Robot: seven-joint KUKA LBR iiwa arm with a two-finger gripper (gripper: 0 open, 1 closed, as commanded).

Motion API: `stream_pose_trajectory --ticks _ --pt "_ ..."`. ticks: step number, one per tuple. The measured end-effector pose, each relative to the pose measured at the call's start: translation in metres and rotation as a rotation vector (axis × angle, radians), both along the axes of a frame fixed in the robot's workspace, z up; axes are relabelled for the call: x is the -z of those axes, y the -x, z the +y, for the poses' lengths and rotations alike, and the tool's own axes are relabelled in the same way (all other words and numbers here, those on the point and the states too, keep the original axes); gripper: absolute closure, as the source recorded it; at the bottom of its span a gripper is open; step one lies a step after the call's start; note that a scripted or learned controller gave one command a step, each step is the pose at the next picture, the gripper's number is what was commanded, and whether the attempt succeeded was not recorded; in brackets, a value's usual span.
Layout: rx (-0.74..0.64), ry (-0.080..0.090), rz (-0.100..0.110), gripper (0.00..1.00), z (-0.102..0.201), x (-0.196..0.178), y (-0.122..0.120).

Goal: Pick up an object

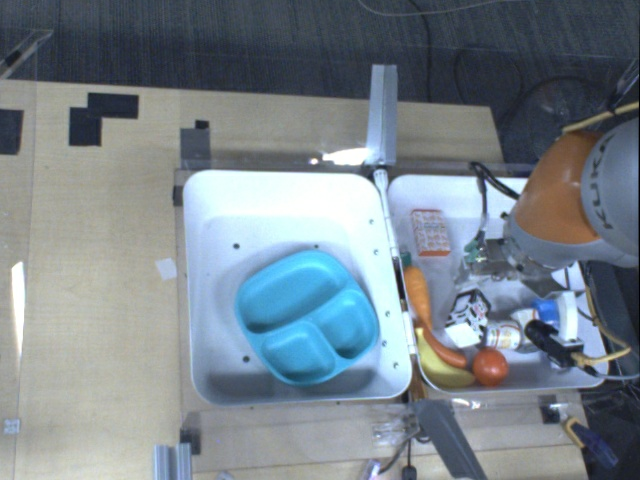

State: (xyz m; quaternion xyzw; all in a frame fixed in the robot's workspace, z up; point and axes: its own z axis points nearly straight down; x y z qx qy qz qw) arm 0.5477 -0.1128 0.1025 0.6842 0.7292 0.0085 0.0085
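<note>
My gripper (480, 266) hangs over the middle of the right bin (450, 193), below the arm's orange band. Just under it lies a small black-and-white object (467, 309), very close to the gripper. An orange carrot (417, 294) lies along the bin's left wall. A yellow banana (444, 364) and a red tomato (490, 367) rest at the front. A small white bottle (501, 336) lies beside the tomato. A red-and-white packet (430, 232) sits toward the back. Nothing shows held in the gripper.
The left bin (215, 268) holds a blue divided plate (305, 316). A metal post (383, 118) rises behind the divider between the bins. A blue-and-white item (552, 314) lies at the right bin's right side, partly under the arm.
</note>
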Motion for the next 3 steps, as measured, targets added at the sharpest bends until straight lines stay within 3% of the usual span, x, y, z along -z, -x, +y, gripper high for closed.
stream_pose_trajectory --ticks 1,2,3 --pt "0.0 0.0 0.002 0.0 0.0 0.0 0.001" --pt "-0.004 0.003 0.005 0.0 0.025 0.012 0.056" --pt "-0.007 0.002 0.0 1.0 0.027 0.001 0.053"
